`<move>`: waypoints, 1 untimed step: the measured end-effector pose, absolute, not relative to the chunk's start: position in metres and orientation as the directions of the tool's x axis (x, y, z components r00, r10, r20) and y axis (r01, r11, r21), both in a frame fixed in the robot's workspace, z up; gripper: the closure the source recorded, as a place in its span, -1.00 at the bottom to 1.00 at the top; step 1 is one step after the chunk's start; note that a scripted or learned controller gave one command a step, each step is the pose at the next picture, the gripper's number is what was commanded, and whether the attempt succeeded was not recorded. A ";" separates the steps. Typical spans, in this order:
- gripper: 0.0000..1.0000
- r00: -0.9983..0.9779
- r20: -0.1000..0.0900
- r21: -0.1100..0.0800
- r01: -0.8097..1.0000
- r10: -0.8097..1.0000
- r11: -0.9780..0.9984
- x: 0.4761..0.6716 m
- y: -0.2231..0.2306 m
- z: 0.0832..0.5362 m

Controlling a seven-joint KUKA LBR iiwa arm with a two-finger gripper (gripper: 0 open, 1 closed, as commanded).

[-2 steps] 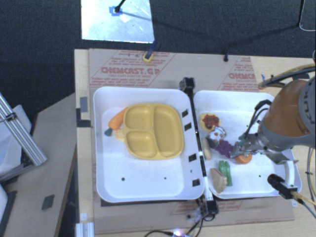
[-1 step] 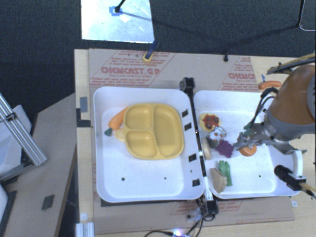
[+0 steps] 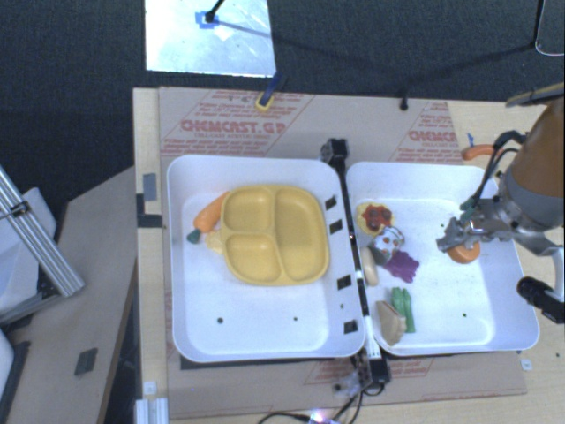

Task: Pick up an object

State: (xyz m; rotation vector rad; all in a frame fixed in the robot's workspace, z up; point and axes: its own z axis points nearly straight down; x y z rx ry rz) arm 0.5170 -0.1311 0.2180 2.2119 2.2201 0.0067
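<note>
Just beneath the claw (image 3: 456,237) lies an orange piece (image 3: 465,253), touching it; the claw's spread cannot be told.

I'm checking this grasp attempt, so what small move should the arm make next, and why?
Probably a short drop straight down. The gripper sits in the right bin, right over a small orange piece that pokes out just below it. Nothing shows that the piece is held yet, and the other toys lie apart, along the bin's left side.
</note>
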 end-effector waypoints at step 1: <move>1.00 -0.004 -0.001 0.003 1.000 1.000 0.004 0.518 -0.131 0.225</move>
